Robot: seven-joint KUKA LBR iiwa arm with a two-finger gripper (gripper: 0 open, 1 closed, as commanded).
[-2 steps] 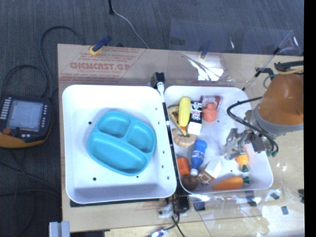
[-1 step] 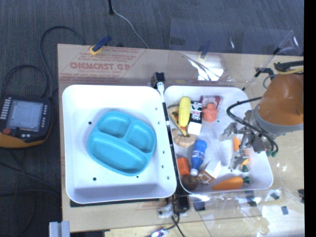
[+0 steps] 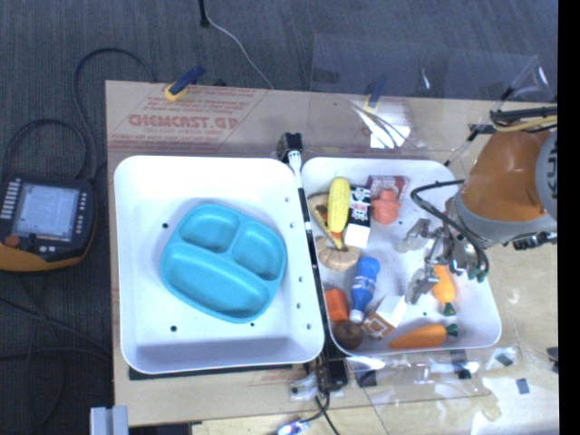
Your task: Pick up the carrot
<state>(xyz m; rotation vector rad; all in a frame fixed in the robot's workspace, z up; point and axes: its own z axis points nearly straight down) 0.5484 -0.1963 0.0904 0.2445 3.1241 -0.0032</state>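
The carrot [image 3: 419,336], long and orange with a green tip at its right end, lies flat along the front wall of the right bin [image 3: 485,329]. My gripper [image 3: 441,265] hangs over the right side of that bin, behind the carrot and apart from it. Just under the gripper sits a smaller orange piece with a green bit [image 3: 443,288], touching or nearly touching it. The wrist's grey body and orange band [image 3: 507,184] hide the bin's back right corner.
The right bin also holds a yellow banana-like toy [image 3: 338,205], a blue bottle [image 3: 364,284], a reddish fruit [image 3: 387,208], an orange cup [image 3: 336,304] and a brown piece [image 3: 348,333]. A blue divided plate [image 3: 224,259] lies in the left bin [image 3: 136,333].
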